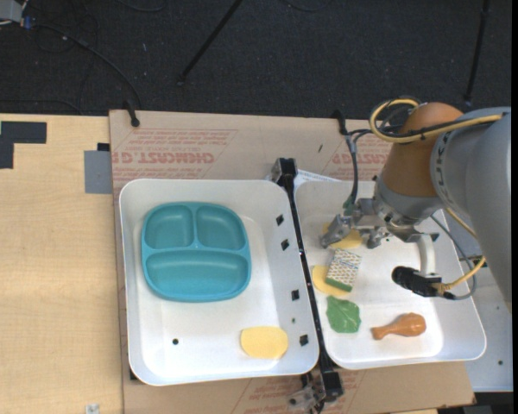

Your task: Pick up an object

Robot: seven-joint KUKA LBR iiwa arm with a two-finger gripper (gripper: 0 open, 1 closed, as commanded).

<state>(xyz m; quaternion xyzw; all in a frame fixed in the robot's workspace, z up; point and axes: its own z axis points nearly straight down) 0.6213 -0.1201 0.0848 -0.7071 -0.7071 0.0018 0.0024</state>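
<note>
My gripper (356,234) hangs low over the upper left part of the right bin (466,339). Just below it lies a pale speckled block (344,269), which rests on a yellow piece (323,280). A small yellow bit (350,242) shows right under the gripper, and I cannot tell whether it is held. Nearer the front lie a green leaf-shaped piece (344,316) and an orange drumstick (401,326).
The left bin (138,352) holds a teal divided plate (194,252) and a flat yellow piece (263,342) near its front. A black-clipped divider (295,257) runs between the bins. The grey arm (466,158) comes in from the right over the right bin's far side.
</note>
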